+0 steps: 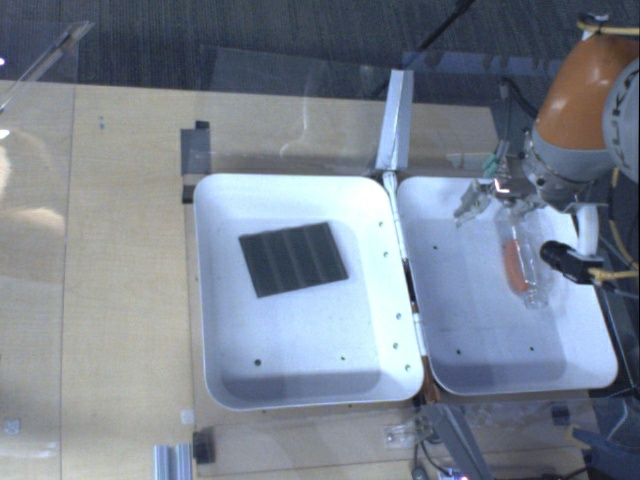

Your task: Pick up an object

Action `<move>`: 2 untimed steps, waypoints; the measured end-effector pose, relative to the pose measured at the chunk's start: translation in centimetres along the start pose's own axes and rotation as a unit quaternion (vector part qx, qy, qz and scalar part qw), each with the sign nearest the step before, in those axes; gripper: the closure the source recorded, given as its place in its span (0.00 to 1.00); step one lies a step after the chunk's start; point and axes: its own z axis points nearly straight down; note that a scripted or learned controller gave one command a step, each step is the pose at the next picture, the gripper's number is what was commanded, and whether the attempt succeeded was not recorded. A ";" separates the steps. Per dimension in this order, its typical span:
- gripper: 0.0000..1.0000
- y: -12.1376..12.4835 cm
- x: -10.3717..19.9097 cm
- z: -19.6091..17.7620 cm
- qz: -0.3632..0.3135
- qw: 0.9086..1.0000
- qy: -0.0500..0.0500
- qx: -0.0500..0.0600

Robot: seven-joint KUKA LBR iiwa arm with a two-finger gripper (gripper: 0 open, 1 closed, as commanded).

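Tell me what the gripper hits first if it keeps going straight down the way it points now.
Probably the floor of the right bin: the gripper points down over its far end. The orange-filled clear tube lies just beside that line; depth is unclear from this slant.

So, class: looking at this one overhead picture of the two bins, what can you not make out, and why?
- Gripper, camera view: small and blurred against the right bin; finger state unreadable.
- Clear object with an orange part, camera view: transparent and blurred, so its kind is unclear.
- Arm, camera view: cut off by the right edge.
- Dark ridged pad in the left bin: material unclear.
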 end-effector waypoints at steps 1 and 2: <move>0.00 -1.9 -6.0 4.2 0.007 1.000 -0.001 -0.001; 0.00 -1.8 -6.0 4.2 0.007 1.000 -0.001 -0.001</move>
